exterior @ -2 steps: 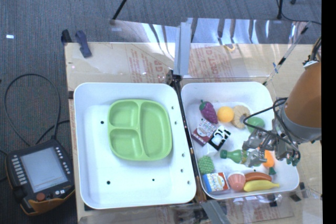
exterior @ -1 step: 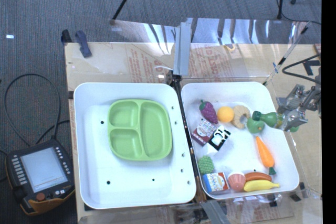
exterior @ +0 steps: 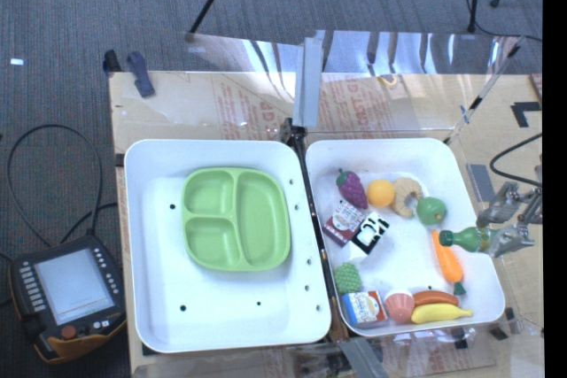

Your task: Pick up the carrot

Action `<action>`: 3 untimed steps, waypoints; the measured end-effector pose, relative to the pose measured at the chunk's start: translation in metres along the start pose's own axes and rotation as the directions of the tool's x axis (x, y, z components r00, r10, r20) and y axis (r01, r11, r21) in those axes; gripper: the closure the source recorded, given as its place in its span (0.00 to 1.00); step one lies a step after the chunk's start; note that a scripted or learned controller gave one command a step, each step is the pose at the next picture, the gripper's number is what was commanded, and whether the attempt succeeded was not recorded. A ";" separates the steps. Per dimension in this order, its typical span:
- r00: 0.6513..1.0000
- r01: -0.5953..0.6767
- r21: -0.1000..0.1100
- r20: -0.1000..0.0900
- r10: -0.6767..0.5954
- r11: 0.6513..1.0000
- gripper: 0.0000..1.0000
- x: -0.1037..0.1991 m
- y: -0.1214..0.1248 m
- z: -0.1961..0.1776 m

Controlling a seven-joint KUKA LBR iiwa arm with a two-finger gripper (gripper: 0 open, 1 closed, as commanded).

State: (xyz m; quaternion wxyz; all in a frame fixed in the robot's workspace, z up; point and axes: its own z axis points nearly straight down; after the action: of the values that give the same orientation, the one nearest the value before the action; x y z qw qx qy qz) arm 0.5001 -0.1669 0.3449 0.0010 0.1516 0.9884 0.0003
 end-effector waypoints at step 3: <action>0.955 0.296 -0.001 -0.001 -0.296 0.955 1.00 0.008 -0.051 -0.124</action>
State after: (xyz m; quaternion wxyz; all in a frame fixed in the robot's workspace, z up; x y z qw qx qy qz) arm 0.4771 -0.2130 0.4684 0.0006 0.0020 1.0000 0.0006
